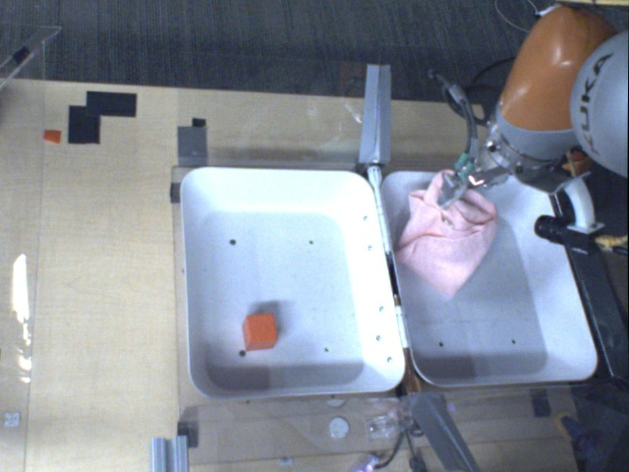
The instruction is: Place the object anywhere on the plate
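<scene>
Clearly the jaws [460,183] pinch the pink cloth's [447,236] top edge in the right bin [550,352].

**Pink cloth in the right bin, orange block in the left**

A pink cloth [447,234] lies crumpled in the right bin [550,352], near its upper-left corner, its top bunched and raised into a peak, its lower part spread toward the bin's middle. A small orange block [260,331] rests flat in the left bin [295,205], toward the lower-left.
</scene>
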Controlling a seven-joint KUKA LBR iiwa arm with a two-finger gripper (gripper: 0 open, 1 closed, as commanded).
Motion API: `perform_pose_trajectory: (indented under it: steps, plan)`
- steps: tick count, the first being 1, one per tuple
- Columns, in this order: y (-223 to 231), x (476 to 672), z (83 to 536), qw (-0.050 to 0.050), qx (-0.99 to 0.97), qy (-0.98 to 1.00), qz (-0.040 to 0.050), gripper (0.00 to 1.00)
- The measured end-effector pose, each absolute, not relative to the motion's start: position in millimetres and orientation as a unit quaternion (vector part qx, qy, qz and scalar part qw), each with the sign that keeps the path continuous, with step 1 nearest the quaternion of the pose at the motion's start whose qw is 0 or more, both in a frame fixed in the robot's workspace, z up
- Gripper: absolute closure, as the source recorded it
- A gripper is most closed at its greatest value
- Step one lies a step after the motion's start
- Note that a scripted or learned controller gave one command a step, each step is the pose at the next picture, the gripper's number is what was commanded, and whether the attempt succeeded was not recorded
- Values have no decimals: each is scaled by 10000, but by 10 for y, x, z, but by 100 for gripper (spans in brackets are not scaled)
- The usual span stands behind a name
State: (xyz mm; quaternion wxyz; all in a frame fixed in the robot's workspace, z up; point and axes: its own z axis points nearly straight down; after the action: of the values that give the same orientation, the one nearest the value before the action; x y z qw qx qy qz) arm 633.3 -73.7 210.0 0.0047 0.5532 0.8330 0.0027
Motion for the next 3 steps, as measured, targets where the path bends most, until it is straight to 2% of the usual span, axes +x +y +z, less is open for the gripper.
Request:
perform_pose_trajectory:
  steps: [1, 3]
  plan:
    - [-720, 6357, 2258, 43, 5504, 8349, 25, 100]
    - [245, 5965, 2392, 48, 1794, 9838, 16, 100]
